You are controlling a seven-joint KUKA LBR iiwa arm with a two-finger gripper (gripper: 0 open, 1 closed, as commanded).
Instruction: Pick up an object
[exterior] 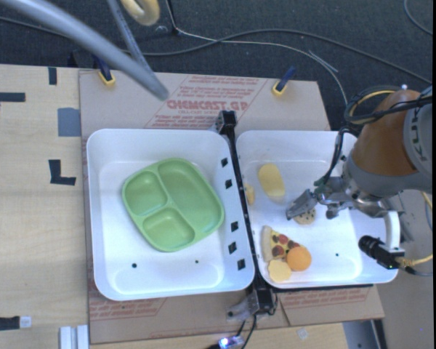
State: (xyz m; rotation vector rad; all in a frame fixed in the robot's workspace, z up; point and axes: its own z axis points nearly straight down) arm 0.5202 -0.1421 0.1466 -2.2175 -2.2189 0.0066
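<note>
A: Arm [389, 147] position?

B: Reaches in from the right edge, orange band above the wrist, over the right bin [349, 267]. Gripper [302, 209] sits low in that bin, about mid-depth, left of the wrist.

A: Finger state?

B: Cannot tell. The tip is a dark grey cluster against a small tan item [306, 217]; the slant of the view hides any gap. Whether the tan item is between the fingers or just under them is not resolvable.

A: Candidate objects, relative to the tool?

B: Pale yellow oblong piece [271, 180] up and to the left of the gripper, near, apart from it. Smaller yellow bit [250, 194] further left, by the divider wall. Below the gripper and slightly left: a pizza-slice toy [276, 243] with dark toppings, an orange round piece [299, 258] touching its lower right side, and a pale yellow disc [280, 270] touching both, near the bin's front wall.

A: Other bin?

B: Left bin [102, 195], well left of the tool, holds a green compartment tray [173, 203], three sections, lying flat and rotated. Arm is not over it
</note>
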